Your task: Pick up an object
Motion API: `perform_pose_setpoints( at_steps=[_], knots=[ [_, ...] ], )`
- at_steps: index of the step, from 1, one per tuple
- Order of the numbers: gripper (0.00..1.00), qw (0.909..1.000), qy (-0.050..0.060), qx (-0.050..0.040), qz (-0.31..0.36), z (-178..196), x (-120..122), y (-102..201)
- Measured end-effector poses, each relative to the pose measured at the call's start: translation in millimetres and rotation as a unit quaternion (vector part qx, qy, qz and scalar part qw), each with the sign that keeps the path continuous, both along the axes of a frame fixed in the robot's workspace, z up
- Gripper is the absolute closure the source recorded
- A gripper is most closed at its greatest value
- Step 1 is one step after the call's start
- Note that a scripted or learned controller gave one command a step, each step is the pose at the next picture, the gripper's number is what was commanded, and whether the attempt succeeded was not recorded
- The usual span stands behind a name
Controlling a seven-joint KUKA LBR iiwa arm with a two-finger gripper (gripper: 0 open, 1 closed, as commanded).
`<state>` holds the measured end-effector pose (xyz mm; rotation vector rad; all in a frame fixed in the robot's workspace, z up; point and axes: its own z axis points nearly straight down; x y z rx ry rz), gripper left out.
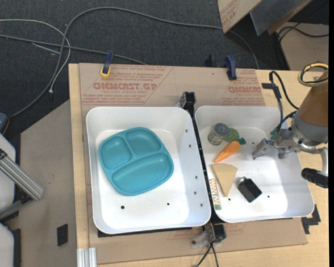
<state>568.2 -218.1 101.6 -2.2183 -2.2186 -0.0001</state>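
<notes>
Two bins: left one (104, 208) holds a blue divided plate (136, 160); right one (284, 203) holds the small items.
Gripper (262, 148): low over the right bin, empty; finger spread cannot be told.
Carrot (228, 150): just left of gripper, likely light, stiff, smooth; pinch across its thick middle.
Others: can (218, 134), wedge (225, 177), black block (249, 189).

Bench was topped with brown printed cardboard (156, 86) held by two blue clamps (108, 62) on its far edge, sat on dark grey carpet (31, 78) with pale cables (62, 41) trailing upper left, cardboard box (237, 13) upper right, even lighting.
</notes>
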Motion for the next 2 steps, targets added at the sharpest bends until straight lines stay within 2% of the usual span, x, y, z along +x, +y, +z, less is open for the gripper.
perform_pose_setpoints(
  at_steps=[1, 2],
  knots=[
    [0.0, 1.0, 0.0, 0.0023, 0.001, -16.9, 1.2, 3.6],
    [1.0, 1.0, -0.002, 0.0002, 0.001, -4.9, 1.8, 1.9]
  ],
)
